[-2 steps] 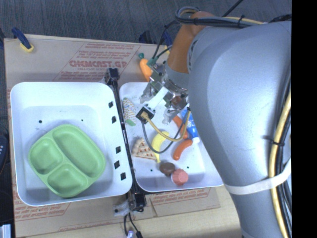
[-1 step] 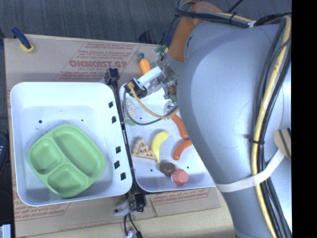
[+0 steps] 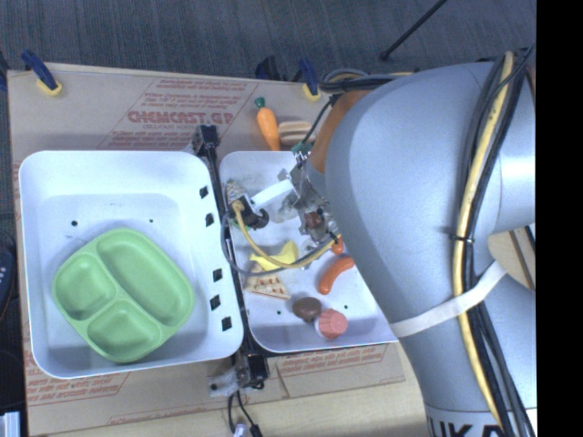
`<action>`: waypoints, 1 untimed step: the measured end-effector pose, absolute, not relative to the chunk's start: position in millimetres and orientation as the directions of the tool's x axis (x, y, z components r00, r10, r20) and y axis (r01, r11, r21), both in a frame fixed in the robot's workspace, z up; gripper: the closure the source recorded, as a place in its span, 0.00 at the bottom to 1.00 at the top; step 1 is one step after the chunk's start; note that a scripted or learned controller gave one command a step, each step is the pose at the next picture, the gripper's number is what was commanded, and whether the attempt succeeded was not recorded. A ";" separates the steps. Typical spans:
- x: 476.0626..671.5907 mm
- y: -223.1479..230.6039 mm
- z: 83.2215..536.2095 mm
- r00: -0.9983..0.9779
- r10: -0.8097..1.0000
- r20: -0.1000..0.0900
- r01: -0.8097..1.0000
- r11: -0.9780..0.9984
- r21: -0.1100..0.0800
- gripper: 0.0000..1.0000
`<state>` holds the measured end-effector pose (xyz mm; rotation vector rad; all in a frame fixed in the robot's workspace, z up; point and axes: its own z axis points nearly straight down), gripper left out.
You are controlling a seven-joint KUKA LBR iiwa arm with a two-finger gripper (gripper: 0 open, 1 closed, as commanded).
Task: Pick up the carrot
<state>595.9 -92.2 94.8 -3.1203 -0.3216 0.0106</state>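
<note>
The carrot (image 3: 267, 126), orange with a small green top, lies on the cardboard just beyond the far rim of the right bin (image 3: 364, 321), outside it. Next to it rests a tan, bun-like piece (image 3: 292, 134). My gripper (image 3: 308, 209) hangs low inside the right bin near its far end, a short way in front of the carrot and not touching it. The large grey arm covers the bin's right side and hides much of the gripper.
The right bin holds a yellow piece (image 3: 278, 255), a cracker-like wedge (image 3: 269, 287), a sausage (image 3: 334, 274), a brown ball (image 3: 307, 308) and a red round piece (image 3: 332, 324). A green divided plate (image 3: 123, 294) sits in the left bin (image 3: 55, 176). Cables run along the divider.
</note>
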 end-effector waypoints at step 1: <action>647.6 -124.2 91.5 0.970 0.245 -0.004 0.245 -0.970 -0.005 0.00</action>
